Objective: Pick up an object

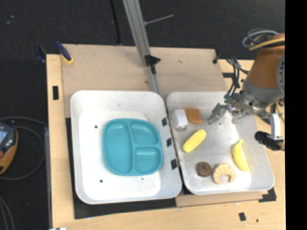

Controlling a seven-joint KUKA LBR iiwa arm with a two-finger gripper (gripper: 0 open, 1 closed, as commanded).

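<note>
Bench (110, 71) of pale wood carries two shallow white bins side by side. Left bin (86, 109) holds a teal plate (133, 146) with three compartments, lying flat near its middle. Right bin (259, 174) holds the small items. Arm (266, 73), with its orange band, reaches in from the right over that bin's upper right corner. Its gripper (221, 113) points left over the upper part of the right bin, with the fingers spread apart and nothing between them. A yellow corn cob (194, 141) lies tilted near the bin's middle, below the gripper and apart from it. A banana (240, 156) lies toward the right. A croissant (224, 173) rests near the lower edge, just beside a brown doughnut (204, 169). A white block (180, 119) and an orange cracker (194, 116) sit close together at the upper left.
</note>
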